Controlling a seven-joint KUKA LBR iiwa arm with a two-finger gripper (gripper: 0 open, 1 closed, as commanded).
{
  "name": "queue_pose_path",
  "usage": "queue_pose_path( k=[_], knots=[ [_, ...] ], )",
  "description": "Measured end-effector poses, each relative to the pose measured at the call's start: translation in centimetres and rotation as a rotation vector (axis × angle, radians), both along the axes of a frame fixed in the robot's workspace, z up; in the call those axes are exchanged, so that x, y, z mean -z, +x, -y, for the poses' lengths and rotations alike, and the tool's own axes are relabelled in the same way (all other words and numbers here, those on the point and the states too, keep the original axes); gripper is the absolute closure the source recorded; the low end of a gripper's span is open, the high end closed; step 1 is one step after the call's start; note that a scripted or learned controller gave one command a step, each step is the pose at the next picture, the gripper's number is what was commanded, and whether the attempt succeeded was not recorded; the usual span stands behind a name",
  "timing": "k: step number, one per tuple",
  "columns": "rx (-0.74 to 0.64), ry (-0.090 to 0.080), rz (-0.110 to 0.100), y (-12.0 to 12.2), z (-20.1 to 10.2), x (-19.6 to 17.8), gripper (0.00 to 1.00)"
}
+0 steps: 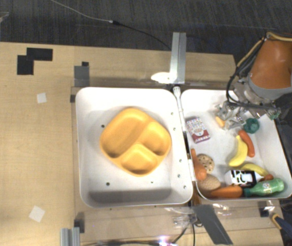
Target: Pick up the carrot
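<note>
- Orange carrot (227, 191) is lying flat along the bottom edge of the right bin (284, 152), down in the lower right of the frame, so the pickup isn't done yet as far as I can see.
- It's wedged in a little pile: a brownish potato-looking thing (210, 182) touching its left end, the green bottle (264, 187) just to its right, a black-and-white carton (243, 177) right above it.
- The gripper (233, 116) sits in the upper part of the same bin, near the top right of the frame, with nothing visibly in it. Honestly can't tell whether it's spread or pinched, too much metal clutter there.
- Between gripper and carrot: a banana (239, 151) and a small red-orange piece (246, 141), so the carrot is well apart from it, lower in the frame.
- Left bin (89, 188) just has the yellow divided tray (135, 140).
- Basically everything's left, I'd say: travel down to it, lower, grab, lift.
</note>
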State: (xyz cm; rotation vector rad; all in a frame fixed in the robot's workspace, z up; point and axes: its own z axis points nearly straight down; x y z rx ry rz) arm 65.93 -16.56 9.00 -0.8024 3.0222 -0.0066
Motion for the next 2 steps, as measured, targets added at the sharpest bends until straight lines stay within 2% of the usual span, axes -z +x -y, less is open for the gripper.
queue_pose_path(
  k=[1,2],
  knots=[
    [0.047,0.001,-0.005,-8.9,-2.8,0.0,1.0],
    [0.281,0.004,-0.007,-15.3,-3.9,-0.3,1.0]
  ],
)
